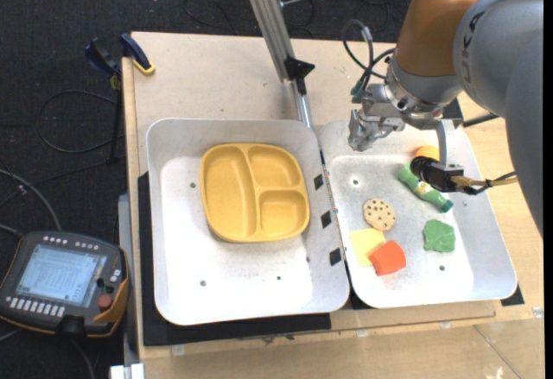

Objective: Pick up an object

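Arm poised over the right bin point(484, 282).
I see the gripper point(367, 134) hanging above that bin's far-left corner; jaw state unreadable.

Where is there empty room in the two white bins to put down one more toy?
Left bin: bare floor in front of the yellow tray, toward the near rim, plus a strip along its left wall. Right bin: a bare patch at the far-left corner below the gripper. Crowded: cookie, yellow block, orange block, green piece, marker.
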You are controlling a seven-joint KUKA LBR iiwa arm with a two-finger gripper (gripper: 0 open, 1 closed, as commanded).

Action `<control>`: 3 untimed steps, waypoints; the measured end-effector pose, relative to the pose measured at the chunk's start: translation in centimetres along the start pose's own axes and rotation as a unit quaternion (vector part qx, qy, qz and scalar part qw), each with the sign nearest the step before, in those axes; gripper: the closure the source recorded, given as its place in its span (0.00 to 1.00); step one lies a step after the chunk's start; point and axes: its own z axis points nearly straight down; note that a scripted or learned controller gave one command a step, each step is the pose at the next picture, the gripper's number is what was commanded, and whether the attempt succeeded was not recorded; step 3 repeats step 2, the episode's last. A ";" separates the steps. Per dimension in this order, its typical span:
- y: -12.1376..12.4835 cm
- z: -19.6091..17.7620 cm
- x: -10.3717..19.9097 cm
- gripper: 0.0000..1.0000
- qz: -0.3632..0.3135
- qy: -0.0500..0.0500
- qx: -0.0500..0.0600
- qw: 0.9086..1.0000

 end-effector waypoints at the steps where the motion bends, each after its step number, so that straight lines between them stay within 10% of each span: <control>1: 1.0 0.0 6.4 1.00 0.000 0.000 0.001 1.000; 3: 1.8 0.7 12.0 1.00 0.000 0.000 0.001 1.000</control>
